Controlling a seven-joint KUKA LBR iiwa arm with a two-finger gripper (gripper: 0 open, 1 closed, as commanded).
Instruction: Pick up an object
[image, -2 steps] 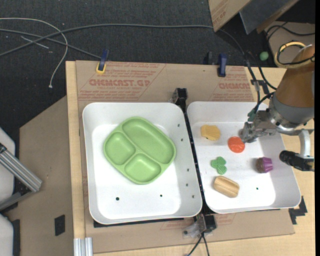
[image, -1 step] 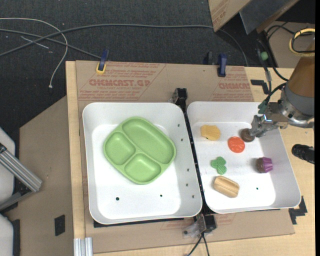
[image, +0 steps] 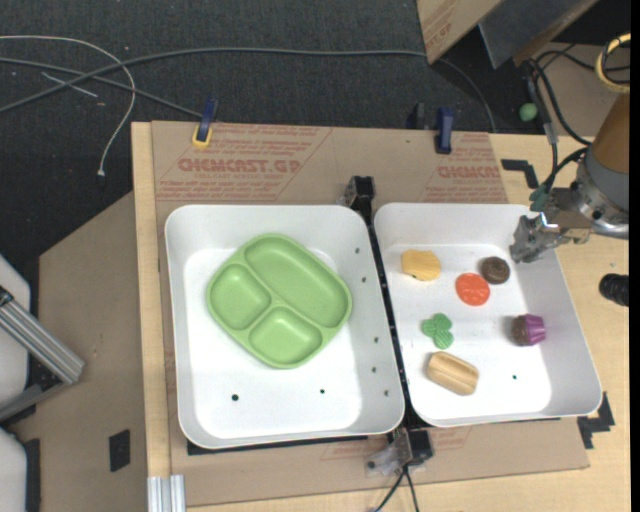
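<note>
The gripper hovers just beside the brown toy doughnut; whether its claw is spread, I cannot tell. The doughnut looks light, rigid, slippery; pinch across its rim.

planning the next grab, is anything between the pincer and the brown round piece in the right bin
Nothing visible stands between them. The pincer sits over the upper right part of the right bin, and the brown round piece lies just beside it on bare bin floor. The red piece lies on the piece's far side.
</note>
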